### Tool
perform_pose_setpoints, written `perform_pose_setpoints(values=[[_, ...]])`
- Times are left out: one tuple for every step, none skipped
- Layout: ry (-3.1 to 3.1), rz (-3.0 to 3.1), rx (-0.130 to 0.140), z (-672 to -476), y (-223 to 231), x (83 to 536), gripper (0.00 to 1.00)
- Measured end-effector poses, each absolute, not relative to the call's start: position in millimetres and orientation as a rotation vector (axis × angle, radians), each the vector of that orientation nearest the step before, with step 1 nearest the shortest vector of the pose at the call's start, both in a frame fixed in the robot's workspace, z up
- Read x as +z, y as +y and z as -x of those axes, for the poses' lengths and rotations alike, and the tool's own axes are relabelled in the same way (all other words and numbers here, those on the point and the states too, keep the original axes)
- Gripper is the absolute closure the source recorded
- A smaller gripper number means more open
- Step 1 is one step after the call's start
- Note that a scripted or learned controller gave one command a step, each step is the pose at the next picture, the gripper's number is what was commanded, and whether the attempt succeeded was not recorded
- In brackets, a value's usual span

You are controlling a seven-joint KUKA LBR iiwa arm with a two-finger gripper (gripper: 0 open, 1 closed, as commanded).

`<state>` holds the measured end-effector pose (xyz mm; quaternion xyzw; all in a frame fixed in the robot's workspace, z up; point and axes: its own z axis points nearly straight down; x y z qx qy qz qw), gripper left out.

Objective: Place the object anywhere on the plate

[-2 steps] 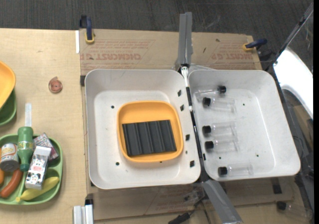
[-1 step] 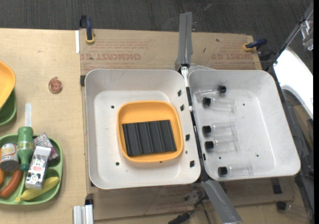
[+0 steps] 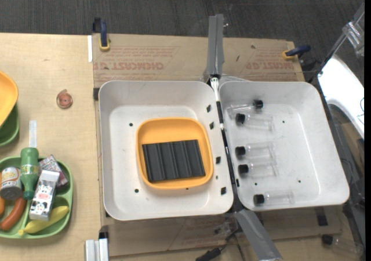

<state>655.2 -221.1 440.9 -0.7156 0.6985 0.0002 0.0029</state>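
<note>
Camera view, taken from above with the yellow plate (image 3: 174,128) as the landmark: the plate sits in the middle of the left bin (image 3: 116,138). A dark ribbed block (image 3: 173,159) lies flat on it, wholly inside the rim and slightly toward the near edge. If that block is the task's thing, it already rests on the plate and the placing looks finished. If one of the vials is meant, nothing has been carried over yet. I cannot tell which from this frame.

Right of the plate, across the seam between the bins, the right bin (image 3: 324,155) holds clear vials with black caps, all lying on their sides. The gripper's opening and load cannot be told here.

To do the step well, any release should come low over the plate's flat middle, so the piece settles without sliding toward the raised rim. A vial would probably roll, so setting it beside the block or along its ribs would steady it. The lift away should go straight up, to avoid dragging the plate.

Counted:
- one plate
- one ribbed block
- two bins
- five vials: the first vial (image 3: 248,105) and second vial (image 3: 249,119) lie farthest back, the third vial (image 3: 252,151) and fourth vial (image 3: 255,168) level with the plate, and the fifth vial (image 3: 272,199) nearest
- one green tray (image 3: 64,219) of toy food, far left of the plate
</note>
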Motion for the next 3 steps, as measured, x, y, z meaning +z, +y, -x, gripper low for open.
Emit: perform_pose_setpoints(values=[[1.843, 2.537, 0.002, -660.1, -213.4, 440.5, 1.0], [1.259, 2.874, -0.002, -660.2, -209.4, 441.3, 1.0], [0.668, 3.065, 0.0, -652.6, -203.9, 440.5, 1.0]])
